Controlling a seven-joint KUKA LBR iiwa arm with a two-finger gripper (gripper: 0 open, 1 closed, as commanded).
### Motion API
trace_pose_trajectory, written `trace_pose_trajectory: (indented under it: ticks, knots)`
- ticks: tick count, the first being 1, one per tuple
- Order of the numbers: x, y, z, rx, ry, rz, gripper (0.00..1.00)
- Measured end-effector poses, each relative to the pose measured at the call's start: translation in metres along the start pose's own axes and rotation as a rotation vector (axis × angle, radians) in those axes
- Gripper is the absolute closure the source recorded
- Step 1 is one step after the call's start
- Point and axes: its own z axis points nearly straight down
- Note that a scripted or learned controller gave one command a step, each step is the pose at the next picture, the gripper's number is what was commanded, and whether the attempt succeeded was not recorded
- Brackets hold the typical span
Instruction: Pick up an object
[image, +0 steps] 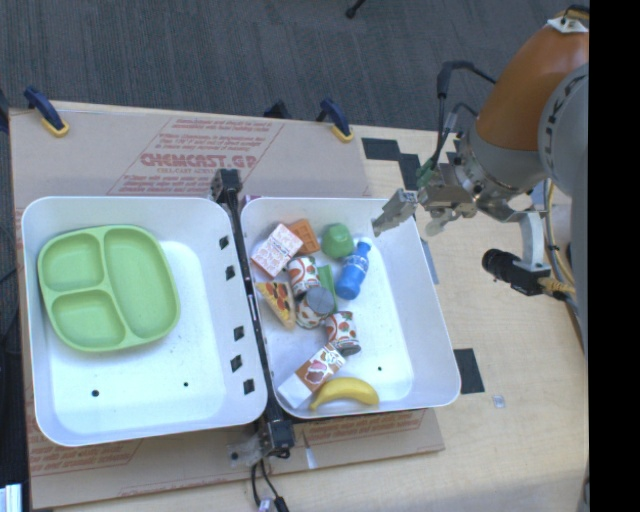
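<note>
Pincer hovers over right bin's far right rim, holding nothing.

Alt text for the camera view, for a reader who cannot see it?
The robot's hand hovers over the right bin's upper right edge, holding nothing; that bin contains a banana, blue bottle and packets. The left bin holds a green divided tray.

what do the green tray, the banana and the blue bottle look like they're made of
Green tray: likely moulded plastic, matt pale green, with three smooth rounded compartments in one piece.
Banana: probably a plastic toy; its yellow is very even and unmarked, though a real fruit can't be ruled out.
Blue bottle: seemingly plastic, slightly glossy, with a lighter cap end.
</note>
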Motion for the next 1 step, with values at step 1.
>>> trace_pose_trajectory:
  ticks: [1]
  knots:
    - [-0.0298, -0.0612, 0.1165, 0.006, 0.002, 0.002, 0.00]
